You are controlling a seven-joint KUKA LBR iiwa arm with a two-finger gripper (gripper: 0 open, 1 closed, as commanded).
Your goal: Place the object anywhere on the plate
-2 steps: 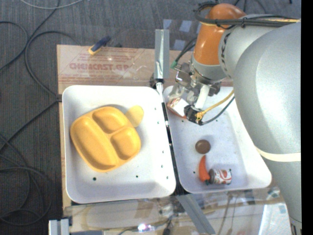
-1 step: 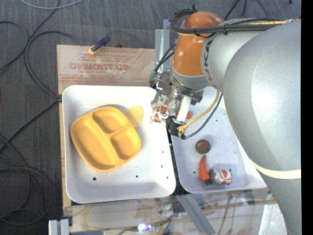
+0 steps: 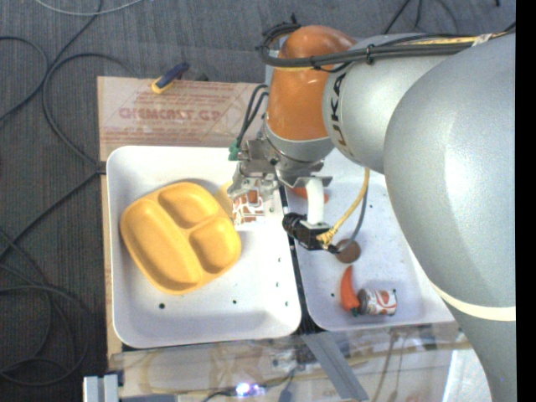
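Note:
A yellow plate (image 3: pixel 180 234) with three compartments lies in the left white bin (image 3: pixel 159 316). My gripper (image 3: pixel 249 201) hangs just off the plate's right edge, near the wall between the two bins. A small red and white object (image 3: pixel 248 211) sits between its fingers, and the gripper is shut on it. The object hovers beside the plate's rim, not over the compartments. The orange wrist band (image 3: pixel 306 82) and grey arm cover the top of the right bin.
The right bin (image 3: pixel 394 249) holds an orange carrot-like piece (image 3: pixel 347 286), a red and white can (image 3: pixel 381 301), a brown disc (image 3: pixel 347 250) and a red item (image 3: pixel 323 196) partly under the arm. A cardboard sheet (image 3: pixel 167 115) lies behind the left bin.

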